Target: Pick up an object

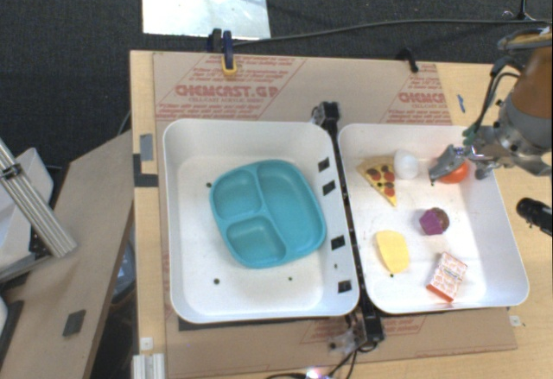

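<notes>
**Q:** Fig. 1, both bins seen from above. How far along is the pick?

**A:** The gripper [451,163] sits low over the far right part of the right bin [510,269], with an orange object [457,172] directly at its tip. Whether that object is actually between the fingers, or merely beneath them, cannot be told from this angle; nor can it be told whether the fingers are apart or together. Judged from this, the approach is done; a confirmed grasp and the lift are left.

**Q:** What else lies in that bin?

**A:** A white ball [406,164] touching a pizza slice [380,179] to the gripper's left; a purple object [434,220] nearer the camera; a yellow piece [392,250]; and a red-and-white packet [448,275] by the near rim. The left bin [186,161] holds a teal divided plate [268,213].

**Q:** Edges and room to move?

**A:** The orange object lies near the bin's far wall and near its right side — little margin there for sideways travel. The white ball is just beside it on the left, the purple object a little apart below. Straight up is the open direction; the middle of the right bin is bare, and the divider [337,196] between the bins is well apart.
</notes>
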Action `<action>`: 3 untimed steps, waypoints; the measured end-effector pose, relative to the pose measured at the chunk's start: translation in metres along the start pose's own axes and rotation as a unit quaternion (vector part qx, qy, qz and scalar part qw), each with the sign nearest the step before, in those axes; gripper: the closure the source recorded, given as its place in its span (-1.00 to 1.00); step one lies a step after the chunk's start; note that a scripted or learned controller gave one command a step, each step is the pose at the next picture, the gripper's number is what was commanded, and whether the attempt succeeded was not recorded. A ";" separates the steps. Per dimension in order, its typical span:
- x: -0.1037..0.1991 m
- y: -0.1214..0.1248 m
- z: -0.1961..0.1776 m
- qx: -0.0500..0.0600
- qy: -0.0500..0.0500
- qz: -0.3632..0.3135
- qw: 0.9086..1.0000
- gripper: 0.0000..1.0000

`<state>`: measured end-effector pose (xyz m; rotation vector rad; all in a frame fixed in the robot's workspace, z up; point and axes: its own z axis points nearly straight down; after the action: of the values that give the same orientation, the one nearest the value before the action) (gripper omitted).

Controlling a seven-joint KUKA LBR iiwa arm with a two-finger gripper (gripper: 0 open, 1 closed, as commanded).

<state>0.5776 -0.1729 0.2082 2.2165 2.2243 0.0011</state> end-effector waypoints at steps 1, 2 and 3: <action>0.004 0.004 0.043 0.001 0.000 0.000 1.000 -1.00; 0.000 0.001 0.104 0.002 0.001 0.001 1.000 -1.00; 0.000 0.002 0.124 0.001 0.000 0.001 1.000 -1.00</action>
<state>0.5797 -0.1729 0.0839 2.2198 2.2230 0.0004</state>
